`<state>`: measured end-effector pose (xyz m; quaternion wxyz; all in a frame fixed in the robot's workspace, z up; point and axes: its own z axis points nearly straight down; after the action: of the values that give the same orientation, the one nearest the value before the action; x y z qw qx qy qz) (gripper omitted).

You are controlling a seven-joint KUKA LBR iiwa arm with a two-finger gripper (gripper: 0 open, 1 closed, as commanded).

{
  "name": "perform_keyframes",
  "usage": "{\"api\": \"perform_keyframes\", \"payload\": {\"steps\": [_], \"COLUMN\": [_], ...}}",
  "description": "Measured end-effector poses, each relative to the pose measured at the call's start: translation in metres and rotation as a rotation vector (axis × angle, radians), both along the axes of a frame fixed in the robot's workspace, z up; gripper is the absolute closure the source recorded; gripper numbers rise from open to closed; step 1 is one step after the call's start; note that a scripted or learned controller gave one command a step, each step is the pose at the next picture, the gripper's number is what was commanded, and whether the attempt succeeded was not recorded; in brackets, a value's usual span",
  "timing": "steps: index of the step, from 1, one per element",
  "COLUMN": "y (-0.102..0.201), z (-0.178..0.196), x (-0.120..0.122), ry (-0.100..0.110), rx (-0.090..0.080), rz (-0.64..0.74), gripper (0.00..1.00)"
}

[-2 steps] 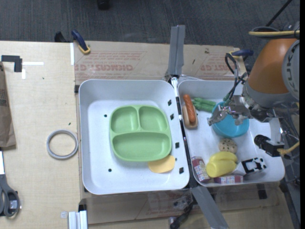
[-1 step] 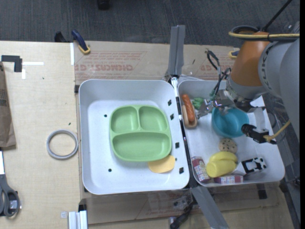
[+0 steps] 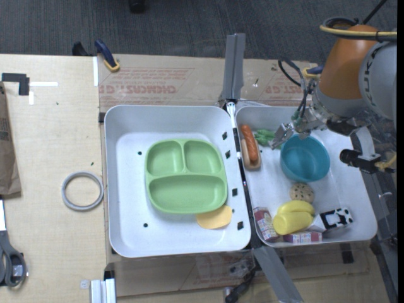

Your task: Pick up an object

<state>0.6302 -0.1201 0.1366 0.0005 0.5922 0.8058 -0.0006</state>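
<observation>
- Yellow cup [image 3: 295, 216] lies near the right bin's [image 3: 363, 197] front wall, well below the blue bowl [image 3: 305, 158].
- Claw [image 3: 285, 133] hovers just beside the bowl's upper-left rim; whether spread or pinched, I cannot tell.
- Risk: it strikes the rim, tipping the bowl instead of gripping.

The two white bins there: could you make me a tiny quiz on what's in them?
1. True or false: the green divided plate lies in the left bin.
2. Which item lies against the right bin's left wall: A) toy hot dog, B) blue bowl, C) yellow cup?
3. Fill in: the gripper is above the ___ bin.

Key: 1 true; 2 A; 3 right.
</observation>
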Motion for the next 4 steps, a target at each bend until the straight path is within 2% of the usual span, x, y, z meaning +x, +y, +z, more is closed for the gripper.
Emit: {"api": "perform_keyframes", "payload": {"steps": [1, 2, 3, 4], "y": [-0.001, -0.003, -0.002, -0.035], "z": [-0.046, -0.035, -0.037, -0.043], "x": [0.005, 0.006, 0.005, 0.03], "ry": [0.001, -0.001, 0.001, -0.003], "rx": [0.0, -0.002, 0.0, 0.0], "rz": [-0.009, -0.011, -0.01, -0.195], "gripper": [0.0, 1.0, 0.0, 0.0]}}
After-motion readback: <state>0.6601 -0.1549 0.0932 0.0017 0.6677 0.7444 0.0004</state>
